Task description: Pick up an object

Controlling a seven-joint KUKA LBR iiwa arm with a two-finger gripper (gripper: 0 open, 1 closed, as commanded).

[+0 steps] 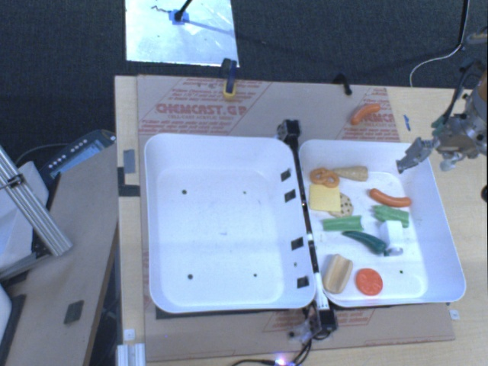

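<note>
Above the right bin's [438,227] far rim, we cannot tell the gripper's [415,157] state; crowded toys risk a glancing miss.

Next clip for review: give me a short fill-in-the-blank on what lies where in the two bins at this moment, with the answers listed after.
1. All the toy food inside a bin lies in the ____ bin.
2. The round tomato slice near that bin's front edge is coloured ____.
3. The pretzel lies just above the ____ cheese block.
4. A sausage lies outside both bins, on the ____ sheet behind them.

Missing words: right; red; yellow; cardboard
</note>
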